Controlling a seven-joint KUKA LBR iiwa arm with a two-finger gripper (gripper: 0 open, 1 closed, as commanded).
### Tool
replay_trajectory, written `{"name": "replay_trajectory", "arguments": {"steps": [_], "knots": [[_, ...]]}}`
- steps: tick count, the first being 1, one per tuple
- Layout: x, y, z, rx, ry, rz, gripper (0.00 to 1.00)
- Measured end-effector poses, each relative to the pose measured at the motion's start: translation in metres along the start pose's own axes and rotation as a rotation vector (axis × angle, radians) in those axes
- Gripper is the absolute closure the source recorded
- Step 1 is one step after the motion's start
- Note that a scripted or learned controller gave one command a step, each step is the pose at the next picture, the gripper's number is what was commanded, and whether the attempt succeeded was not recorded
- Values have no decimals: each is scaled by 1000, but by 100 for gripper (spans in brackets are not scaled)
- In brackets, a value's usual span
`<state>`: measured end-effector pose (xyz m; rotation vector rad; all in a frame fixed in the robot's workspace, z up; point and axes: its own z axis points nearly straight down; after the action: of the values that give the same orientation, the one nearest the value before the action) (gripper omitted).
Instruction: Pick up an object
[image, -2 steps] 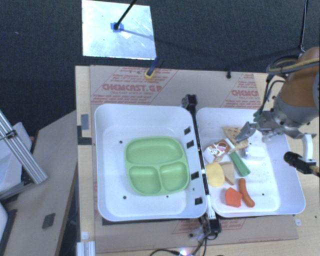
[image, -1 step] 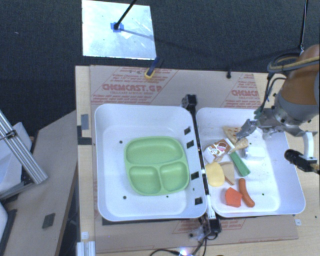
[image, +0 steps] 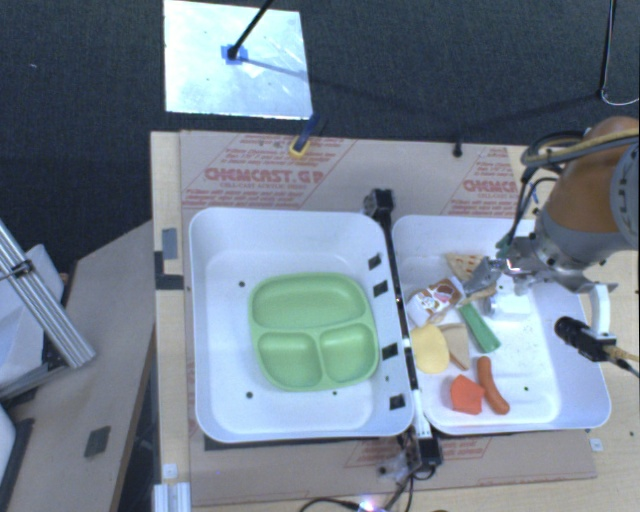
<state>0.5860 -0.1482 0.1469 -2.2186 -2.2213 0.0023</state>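
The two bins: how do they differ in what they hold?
The left bin holds one green divided tray, lying flat at its middle. The right bin holds several small toy foods, among them a sausage and a yellow piece. Both are shallow and white.

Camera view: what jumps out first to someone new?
The green divided tray lying alone in the left bin. Next, the cluster of toy food in the right bin: a yellow piece, a green stick, an orange-red chunk and a sausage near its left and front. The gripper hangs over that bin's back part, near a tan wedge.
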Motion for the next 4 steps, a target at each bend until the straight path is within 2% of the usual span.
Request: {"name": "replay_trajectory", "arguments": {"steps": [1, 2, 3, 4], "knots": [[-3, 1, 35, -14, -9, 3, 0], [-6, 6, 40, -25, -10, 2, 0], [-8, 7, 29, -33, -17, 3, 100], [-9, 12, -35, -9, -2, -3, 100]]}}
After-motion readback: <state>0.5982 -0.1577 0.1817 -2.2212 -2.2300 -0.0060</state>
